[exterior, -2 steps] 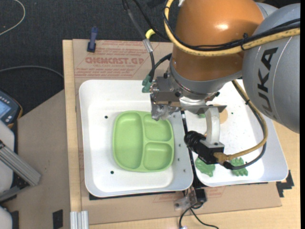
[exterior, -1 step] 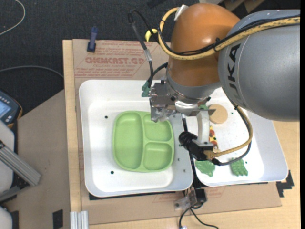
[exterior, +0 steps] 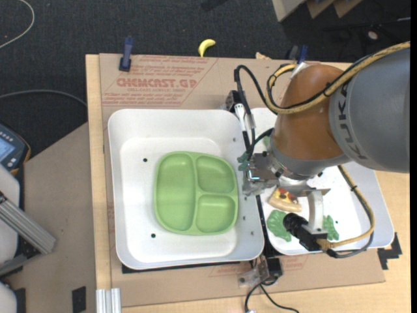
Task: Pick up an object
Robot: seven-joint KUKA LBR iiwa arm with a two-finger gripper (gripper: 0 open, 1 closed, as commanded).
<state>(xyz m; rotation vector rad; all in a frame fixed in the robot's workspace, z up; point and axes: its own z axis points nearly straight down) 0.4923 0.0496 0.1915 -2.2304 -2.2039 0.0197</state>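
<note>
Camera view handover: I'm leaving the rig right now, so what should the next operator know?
Gripper: low over the right bin, near its left wall. The wrist hides what is under it, so no hold can be confirmed.
Things: a yellow-and-red wedge and green leafy pieces lie in the right bin beside the gripper. A green divided plate lies in the left bin.
Done: no lift seen.
Left: pick up an object.
</note>
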